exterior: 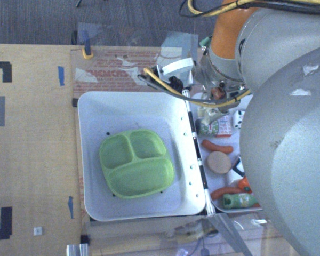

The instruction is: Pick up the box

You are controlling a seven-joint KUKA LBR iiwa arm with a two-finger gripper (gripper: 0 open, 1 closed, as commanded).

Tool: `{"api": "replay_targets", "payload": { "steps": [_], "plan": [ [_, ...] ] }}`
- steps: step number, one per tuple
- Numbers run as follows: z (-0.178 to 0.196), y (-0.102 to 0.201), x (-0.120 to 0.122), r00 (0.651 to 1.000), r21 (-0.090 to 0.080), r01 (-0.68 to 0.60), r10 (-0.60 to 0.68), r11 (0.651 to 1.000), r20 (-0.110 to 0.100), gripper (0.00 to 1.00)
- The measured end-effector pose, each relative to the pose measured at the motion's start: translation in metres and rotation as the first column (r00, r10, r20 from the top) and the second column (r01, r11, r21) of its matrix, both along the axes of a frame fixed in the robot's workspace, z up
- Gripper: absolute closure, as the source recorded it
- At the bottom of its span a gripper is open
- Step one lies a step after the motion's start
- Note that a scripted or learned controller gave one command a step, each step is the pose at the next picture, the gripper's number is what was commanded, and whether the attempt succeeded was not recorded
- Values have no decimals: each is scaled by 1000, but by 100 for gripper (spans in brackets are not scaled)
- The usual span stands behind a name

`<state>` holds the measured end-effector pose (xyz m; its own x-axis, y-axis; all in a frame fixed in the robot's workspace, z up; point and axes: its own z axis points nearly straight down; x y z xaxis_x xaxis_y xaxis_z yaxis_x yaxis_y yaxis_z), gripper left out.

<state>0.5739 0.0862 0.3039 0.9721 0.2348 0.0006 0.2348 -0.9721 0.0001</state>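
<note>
While the big grey arm (288, 143) with its orange band (232, 20) fills the side of the view from 1 to 5 o'clock, its wrist hangs over the top end of the right-hand shallow white bin (220, 204). The two-finger gripper (216, 97) sits below the wrist, blocked by cables, so I cannot tell whether its jaws are spread or closed.

Just beneath the gripper, at about 2 o'clock from the view's centre, lies a small green and white printed carton box (216, 126), nearly touching it. Toward 6 o'clock from the box lie a red sausage-shaped toy (217, 146), a round tan disc (220, 162), an orange carrot-like piece (226, 192) and a green plastic bottle (240, 200).

The left-hand shallow white bin (96, 111) holds a green three-compartment plastic tray (136, 163), lying flat near its centre.
</note>
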Motion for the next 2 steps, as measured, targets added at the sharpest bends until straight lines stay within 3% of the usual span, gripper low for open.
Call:
{"api": "replay_targets", "payload": {
  "steps": [1,2],
  "plan": [
    [-3,-7,60,1000,0,25,-25,1000,1,100],
    [-3,-7,60,1000,0,25,-25,1000,1,0]
  ]
}}
